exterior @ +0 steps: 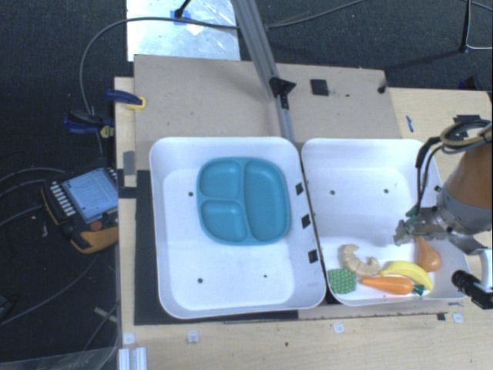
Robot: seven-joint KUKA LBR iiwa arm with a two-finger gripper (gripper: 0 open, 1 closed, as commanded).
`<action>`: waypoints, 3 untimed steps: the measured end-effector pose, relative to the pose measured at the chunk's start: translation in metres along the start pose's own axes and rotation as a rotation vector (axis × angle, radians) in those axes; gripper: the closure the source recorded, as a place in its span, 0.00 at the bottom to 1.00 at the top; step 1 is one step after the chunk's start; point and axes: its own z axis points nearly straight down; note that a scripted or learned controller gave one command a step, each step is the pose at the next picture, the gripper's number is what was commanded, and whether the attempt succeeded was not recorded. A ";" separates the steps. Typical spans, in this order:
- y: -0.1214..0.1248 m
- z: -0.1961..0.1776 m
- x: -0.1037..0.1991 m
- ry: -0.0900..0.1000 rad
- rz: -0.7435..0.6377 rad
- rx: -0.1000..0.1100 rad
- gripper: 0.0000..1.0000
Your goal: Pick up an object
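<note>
While hovering low over the right bin (362, 183) w/ pincer (410, 232) at the near-right corner, looks like approach/descent stage of the pick, nothing lifted yet. Can't tell pincer state: tips blurred, small, partly masked by the wrist, so no claim on grip. Closest candidate: orange rounded item (428, 255), just below-right of the pincer, touching or nearly so; can't resolve which. Banana (409, 271) lies just beyond that, toward the near wall, w/ carrot (389, 285) right under it, touching. Beige curved piece (357, 260) sits left of the banana, near but apart from the pincer; green textured bit (342, 280) at the bin's near-left corner, furthest off. All five crowded along the near wall. Next move, as judged: settle tips either side of one item, prob the orange one, close, raise straight up. Tight cluster + wall nearby = risk of nudging neighbours or a glancing grip. Left bin (177, 284) holds a blue divided tray (245, 201), well apart, not relevant.
</note>
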 end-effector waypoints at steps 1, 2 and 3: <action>-0.005 -0.051 0.008 0.000 -0.003 0.000 1.00; -0.003 -0.104 0.008 -0.001 -0.003 -0.003 1.00; -0.001 -0.115 0.057 0.002 -0.008 0.000 1.00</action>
